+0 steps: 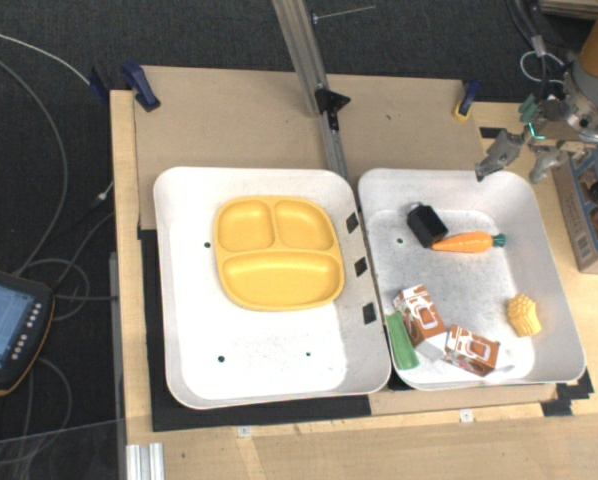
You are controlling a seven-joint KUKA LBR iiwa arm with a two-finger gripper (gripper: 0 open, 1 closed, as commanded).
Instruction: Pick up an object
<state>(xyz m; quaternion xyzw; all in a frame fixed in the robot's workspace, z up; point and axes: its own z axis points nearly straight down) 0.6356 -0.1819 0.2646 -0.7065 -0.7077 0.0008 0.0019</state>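
White plastic forms both bins; at the bottom of the frame the right bin (549, 268) holds two small brown-and-white cartons (421, 314) and (471, 349), with a green stick (402, 342) just left of them and a yellow corn piece (522, 314) near the right wall. Higher up, an orange carrot (465, 242) lies flat, touching a black block (425, 224) at its left end. The left bin (179, 298) carries a yellow divided plate (277, 252). At the upper right, the gripper (518, 154) hangs above the right bin's top rim, jaws spread apart and holding nothing. I judge the corn the easiest target, since it sits apart from the rest: centre over it, descend straight, and close across its narrow width.
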